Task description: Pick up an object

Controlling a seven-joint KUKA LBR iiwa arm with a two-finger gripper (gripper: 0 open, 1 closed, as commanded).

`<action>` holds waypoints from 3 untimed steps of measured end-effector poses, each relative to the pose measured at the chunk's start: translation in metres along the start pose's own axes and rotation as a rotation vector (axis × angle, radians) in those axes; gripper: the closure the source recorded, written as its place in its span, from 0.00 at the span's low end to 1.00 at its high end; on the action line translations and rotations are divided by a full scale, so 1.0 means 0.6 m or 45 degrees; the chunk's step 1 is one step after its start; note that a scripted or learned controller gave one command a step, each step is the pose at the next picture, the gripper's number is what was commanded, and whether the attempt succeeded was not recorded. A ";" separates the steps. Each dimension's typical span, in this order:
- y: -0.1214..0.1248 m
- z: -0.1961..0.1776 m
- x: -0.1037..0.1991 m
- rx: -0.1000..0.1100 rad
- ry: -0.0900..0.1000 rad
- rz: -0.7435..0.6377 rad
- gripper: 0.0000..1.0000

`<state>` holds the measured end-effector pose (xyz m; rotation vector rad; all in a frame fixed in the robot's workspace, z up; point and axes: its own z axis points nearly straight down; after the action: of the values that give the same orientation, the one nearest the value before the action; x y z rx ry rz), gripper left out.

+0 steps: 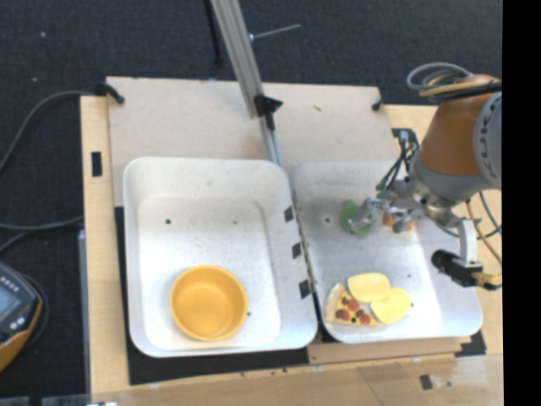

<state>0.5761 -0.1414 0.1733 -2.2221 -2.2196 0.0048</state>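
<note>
My jaws sit low in the right bin, right against a small green object; I cannot tell whether they grip it. Nearer the front lie yellow slices and a pizza piece. The left bin holds a yellow bowl.

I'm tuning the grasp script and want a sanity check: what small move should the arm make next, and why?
Probably a short, slow lift to test the grasp. The claw sits low in the right bin, right at the small green object, but the view doesn't settle whether it is gripped. The yellow bowl and the pizza slice toy lie apart from it.
</note>
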 end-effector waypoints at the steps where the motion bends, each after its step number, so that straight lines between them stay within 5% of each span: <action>1: -0.009 0.087 -0.015 -0.002 0.001 0.000 0.00; 2: -0.007 0.068 -0.017 -0.009 0.000 0.006 1.00; 3: -0.008 -0.011 -0.007 -0.011 0.000 -0.005 1.00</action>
<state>0.5713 -0.1455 0.1798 -2.2224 -2.2281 -0.0049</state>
